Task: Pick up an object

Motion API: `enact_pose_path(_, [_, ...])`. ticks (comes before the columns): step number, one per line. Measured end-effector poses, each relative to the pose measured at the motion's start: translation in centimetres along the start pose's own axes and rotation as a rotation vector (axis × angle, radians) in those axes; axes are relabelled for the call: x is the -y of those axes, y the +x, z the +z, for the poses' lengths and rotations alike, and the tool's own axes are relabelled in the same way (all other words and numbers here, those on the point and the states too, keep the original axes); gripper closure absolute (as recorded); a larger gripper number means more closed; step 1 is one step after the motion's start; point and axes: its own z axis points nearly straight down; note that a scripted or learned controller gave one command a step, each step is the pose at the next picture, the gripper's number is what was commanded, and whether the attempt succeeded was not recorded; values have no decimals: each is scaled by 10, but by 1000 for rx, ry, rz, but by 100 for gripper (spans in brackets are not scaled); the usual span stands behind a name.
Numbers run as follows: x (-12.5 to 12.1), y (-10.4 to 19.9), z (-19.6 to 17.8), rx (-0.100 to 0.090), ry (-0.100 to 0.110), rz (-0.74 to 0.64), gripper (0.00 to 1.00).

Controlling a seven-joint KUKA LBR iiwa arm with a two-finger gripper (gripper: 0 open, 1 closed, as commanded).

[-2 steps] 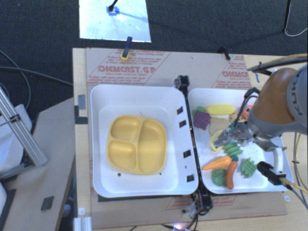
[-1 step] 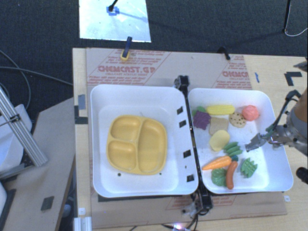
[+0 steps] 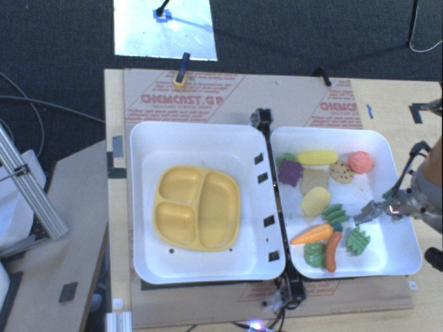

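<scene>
The gripper [image 3: 365, 214] reaches into the right bin [image 3: 398, 254] from its right edge, its tip low over the bin floor between the small green beans [image 3: 334, 214] and the green leafy piece [image 3: 358, 241]. Whether it is released or clenched I cannot tell; the tip is too small and dark to read, and nothing is visibly held.

The nearest candidate is the green leafy piece, lying toward the bin's front right corner, just beside the red sausage [image 3: 333, 250] and the carrot [image 3: 312, 234]. It looks like a hollow plastic toy food: light, rigid, smooth enough to skid on the white floor if nudged sideways, and not fragile. Its frilled outline gives uneven edges, so I would judge a pinch across its narrower middle safest. The sausage and carrot are rounded and likely to roll or squirt out unless taken across their width at mid-length.

The left bin [image 3: 145, 254] carries a yellow divided plate [image 3: 199, 207].
</scene>
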Motion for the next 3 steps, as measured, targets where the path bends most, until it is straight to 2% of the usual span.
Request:
enact_pose_path(1, [-77, 3, 61, 2, -8, -9, 0])
enact_pose_path(2, [-141, 109, 58, -4, -8, -17, 0])
enact_pose_path(3, [-56, 50, 29, 1, 1, 5, 0])
